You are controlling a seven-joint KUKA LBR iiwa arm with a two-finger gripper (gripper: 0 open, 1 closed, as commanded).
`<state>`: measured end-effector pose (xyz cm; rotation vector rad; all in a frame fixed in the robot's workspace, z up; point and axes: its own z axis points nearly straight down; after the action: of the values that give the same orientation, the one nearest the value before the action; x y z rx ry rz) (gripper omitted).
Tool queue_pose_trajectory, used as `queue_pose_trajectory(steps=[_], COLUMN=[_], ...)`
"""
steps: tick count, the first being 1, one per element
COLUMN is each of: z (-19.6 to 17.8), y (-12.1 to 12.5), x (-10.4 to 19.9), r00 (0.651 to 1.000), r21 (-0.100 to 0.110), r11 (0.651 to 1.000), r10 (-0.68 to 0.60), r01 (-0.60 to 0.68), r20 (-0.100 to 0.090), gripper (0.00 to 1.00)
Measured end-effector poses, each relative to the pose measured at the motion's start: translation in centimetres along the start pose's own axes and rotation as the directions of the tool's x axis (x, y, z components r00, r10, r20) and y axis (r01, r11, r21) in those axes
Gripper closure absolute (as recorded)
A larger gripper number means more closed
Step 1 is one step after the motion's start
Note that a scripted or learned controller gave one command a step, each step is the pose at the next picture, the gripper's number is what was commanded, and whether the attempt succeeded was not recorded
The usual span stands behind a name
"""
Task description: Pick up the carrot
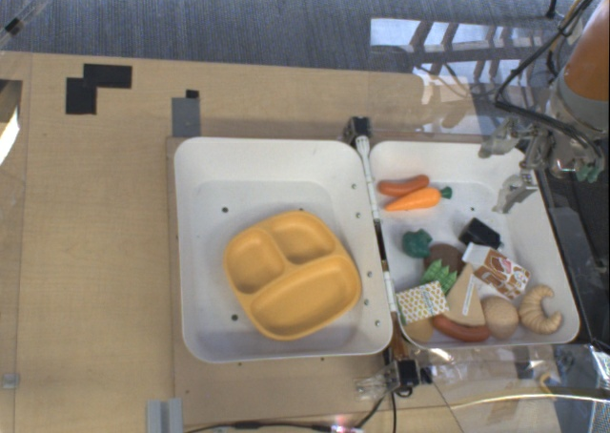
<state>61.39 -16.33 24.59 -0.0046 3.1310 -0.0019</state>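
From the overhead camera I see the carrot (416, 199) in the right bin (553, 231), toward its upper left, close to the divider where the two bins meet. Its long axis runs nearly across the frame, tilted slightly upward toward the right; the green leafy end points right, the orange tip points left toward the divider. Just above it, and almost parallel, lies a red-orange sausage (403, 185), touching or nearly touching the carrot.

Taking the carrot as my landmark: below it sits a small dark green piece (416, 243), and farther below a cluster of toy food, including a croissant (540, 309) at the lower right and a red sausage (459, 329) at the bottom. A black block (479, 232) lies below and to the right. The gripper (519, 188) hangs well to the right of the carrot, at about the same height in the frame, near the bin's right wall. I cannot tell how it is set. To the carrot's left, past the divider, the left bin (191, 231) holds a yellow divided plate (291, 274).
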Motion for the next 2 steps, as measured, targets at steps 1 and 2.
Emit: queue_pose_trajectory(steps=[1, 2], z=[1.7, 12.3], y=[5.0, 7.9], x=[-3.5, -3.5], r00=[0.995, 0.989], r21=[-0.003, -0.007], r11=[0.995, 0.989], r10=[-0.099, -0.147], r01=[0.099, 0.147], r20=[0.003, -0.01], gripper=[0.0, 0.0])
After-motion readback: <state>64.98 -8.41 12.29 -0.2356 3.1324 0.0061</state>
